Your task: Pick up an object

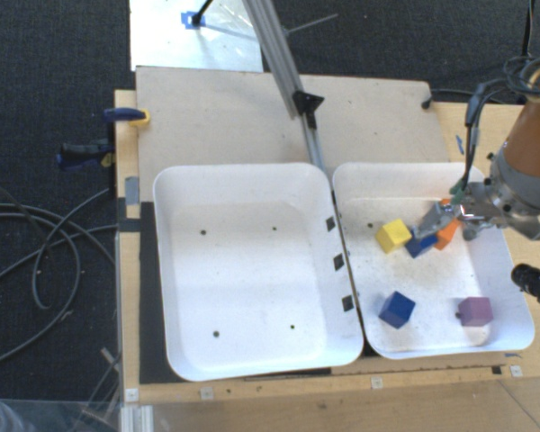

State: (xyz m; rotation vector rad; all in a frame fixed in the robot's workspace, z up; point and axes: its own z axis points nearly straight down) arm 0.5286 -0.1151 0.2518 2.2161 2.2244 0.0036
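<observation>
Flat blue block (420,246) lies slantwise beneath the jaws (443,220).

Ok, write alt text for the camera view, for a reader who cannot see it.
A grey arm with an orange band reaches from the right, its gripper low over an orange piece and a small blue piece in the right white bin. That bin also holds a yellow cube, a blue cube and a purple cube.
</observation>
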